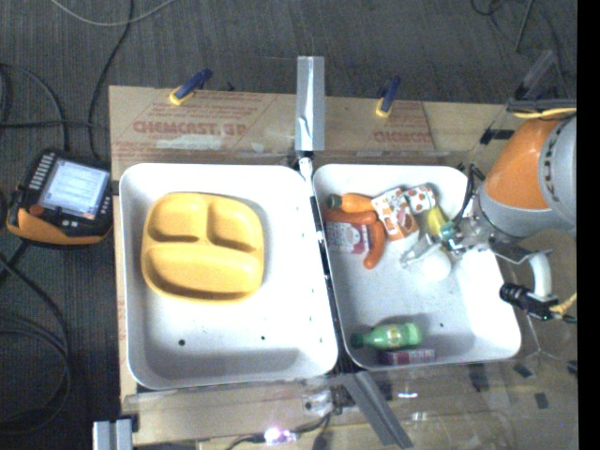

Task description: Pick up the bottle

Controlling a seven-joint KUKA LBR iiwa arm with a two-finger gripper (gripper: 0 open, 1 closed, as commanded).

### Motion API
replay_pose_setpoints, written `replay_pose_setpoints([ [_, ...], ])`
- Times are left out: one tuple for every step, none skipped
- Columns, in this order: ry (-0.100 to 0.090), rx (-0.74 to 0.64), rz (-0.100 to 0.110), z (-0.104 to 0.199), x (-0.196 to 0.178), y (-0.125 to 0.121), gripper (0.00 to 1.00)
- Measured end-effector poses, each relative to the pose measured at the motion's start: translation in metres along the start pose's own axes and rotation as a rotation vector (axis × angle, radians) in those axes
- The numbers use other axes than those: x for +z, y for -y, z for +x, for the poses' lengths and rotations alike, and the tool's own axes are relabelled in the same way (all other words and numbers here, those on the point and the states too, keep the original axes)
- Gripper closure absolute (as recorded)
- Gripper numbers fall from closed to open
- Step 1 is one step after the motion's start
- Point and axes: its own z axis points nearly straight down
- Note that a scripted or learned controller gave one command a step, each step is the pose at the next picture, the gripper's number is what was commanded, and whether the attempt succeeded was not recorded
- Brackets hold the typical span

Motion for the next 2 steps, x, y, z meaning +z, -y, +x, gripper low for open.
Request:
replay_pose_setpoints([
  [0.014, -0.055, 0.008, 0.047, -0.061, 0.067, 0.0],
  [0.012, -0.092, 0.009, 0.147, -0.091, 0.064, 0.0],
])
